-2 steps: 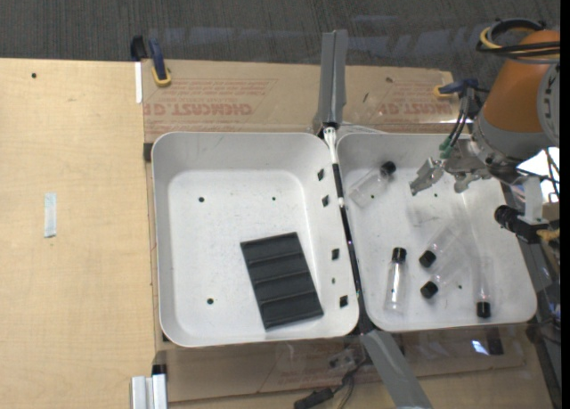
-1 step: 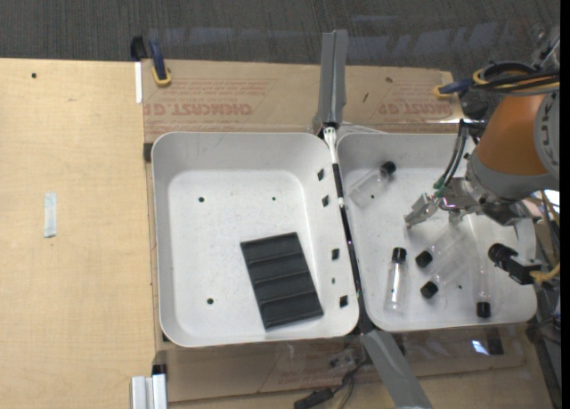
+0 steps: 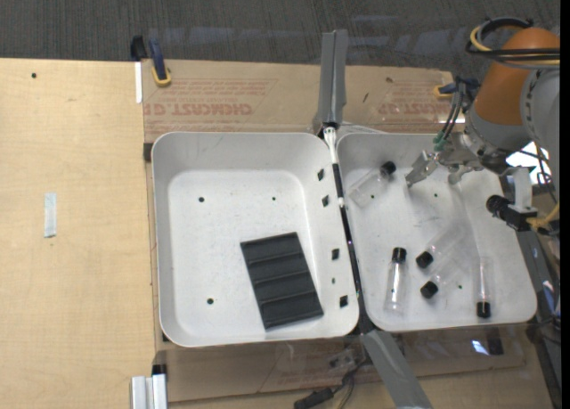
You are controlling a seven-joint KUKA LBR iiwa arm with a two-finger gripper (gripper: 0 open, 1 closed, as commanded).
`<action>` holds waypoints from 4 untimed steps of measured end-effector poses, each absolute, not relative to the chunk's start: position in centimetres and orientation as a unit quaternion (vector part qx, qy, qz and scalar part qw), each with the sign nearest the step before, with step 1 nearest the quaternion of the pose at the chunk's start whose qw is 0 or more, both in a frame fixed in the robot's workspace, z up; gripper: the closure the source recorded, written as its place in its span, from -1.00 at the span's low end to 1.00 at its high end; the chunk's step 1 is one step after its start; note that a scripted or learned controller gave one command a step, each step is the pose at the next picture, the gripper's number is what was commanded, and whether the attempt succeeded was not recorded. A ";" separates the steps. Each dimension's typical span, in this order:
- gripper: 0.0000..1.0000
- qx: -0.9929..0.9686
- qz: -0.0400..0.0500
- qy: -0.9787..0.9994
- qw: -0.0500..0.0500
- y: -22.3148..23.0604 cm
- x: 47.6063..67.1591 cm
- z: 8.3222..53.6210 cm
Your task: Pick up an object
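Vials and caps, loose lot, right bin [image 3: 525, 305]: one clear vial with black cap [image 3: 394, 279] lying lengthwise near the bin's left wall; a second slim capped vial [image 3: 482, 290] near the front right corner, its black end toward the front rim; two small black caps [image 3: 426, 274] between them, just apart from each other; one more black cap [image 3: 387, 168] toward the back left, with a clear tube [image 3: 363, 185] beside it, hard to make out against the white. Middle floor of this bin shows open space between the back cluster and the front items. Gripper [image 3: 443, 167], on the grey arm with the orange band [image 3: 506, 86], sits low over the back of the right bin, near the rear wall; whether its fingers are apart or together cannot be told, and nothing shows between them. Left bin [image 3: 162, 220]: one black ribbed rectangular block [image 3: 280, 280] lying flat, angled, toward the front right, wide bare floor to its left and behind.
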State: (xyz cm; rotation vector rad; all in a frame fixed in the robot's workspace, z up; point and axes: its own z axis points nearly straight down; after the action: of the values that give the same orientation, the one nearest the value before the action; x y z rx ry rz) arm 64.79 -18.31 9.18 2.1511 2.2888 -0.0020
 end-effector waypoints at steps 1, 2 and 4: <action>-1.00 0.684 0.000 0.729 0.000 -18.7 59.4 9.2; -1.00 0.628 0.000 0.778 -0.001 -17.8 51.3 9.2; -1.00 0.629 0.000 0.778 0.000 -17.8 51.4 10.1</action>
State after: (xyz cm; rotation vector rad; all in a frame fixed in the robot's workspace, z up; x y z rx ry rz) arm 51.40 -17.83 10.07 1.9756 2.4429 0.0009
